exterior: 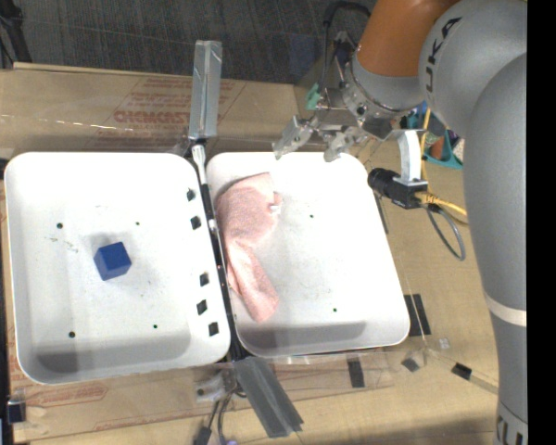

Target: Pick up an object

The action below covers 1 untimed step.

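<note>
Gripper [310,140] hangs over the far rim of the right white bin [371,276], fingers spread wide, nothing between them. Looks parked above the bin, not committed to a target. Candidates: crumpled pink cloth [246,244] slumped against the right bin's left wall, and a small blue cube [113,260] sitting free near the middle of the left white bin [37,193]. Cloth is nearer. Fingertip detail is hard to make out against wrist clutter; the grey arm [482,109] is cut off at right.

Brown tabletop [65,95] w/ 2 white bins side by side: left bin [37,193], right bin [352,276].
</note>
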Motion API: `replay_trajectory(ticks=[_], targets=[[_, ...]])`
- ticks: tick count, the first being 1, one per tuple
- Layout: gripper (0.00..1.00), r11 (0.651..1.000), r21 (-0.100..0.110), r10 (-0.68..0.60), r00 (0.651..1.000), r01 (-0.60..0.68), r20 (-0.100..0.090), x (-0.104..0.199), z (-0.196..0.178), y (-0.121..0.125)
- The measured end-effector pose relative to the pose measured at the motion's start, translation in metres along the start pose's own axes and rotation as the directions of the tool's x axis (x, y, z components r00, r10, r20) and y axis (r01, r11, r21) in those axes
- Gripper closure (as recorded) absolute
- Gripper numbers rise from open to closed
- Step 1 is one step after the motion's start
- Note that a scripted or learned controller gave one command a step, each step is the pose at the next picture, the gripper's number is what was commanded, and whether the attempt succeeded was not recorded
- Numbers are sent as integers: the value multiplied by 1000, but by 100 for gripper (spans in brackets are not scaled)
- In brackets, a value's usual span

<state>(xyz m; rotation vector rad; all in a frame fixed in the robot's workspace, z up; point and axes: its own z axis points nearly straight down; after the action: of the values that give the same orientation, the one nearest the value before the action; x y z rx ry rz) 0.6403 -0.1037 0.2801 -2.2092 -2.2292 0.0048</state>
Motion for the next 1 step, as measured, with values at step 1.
replay_trajectory(ticks=[1], targets=[[0,987,-1,-160,987,160,0,6,180,17]])
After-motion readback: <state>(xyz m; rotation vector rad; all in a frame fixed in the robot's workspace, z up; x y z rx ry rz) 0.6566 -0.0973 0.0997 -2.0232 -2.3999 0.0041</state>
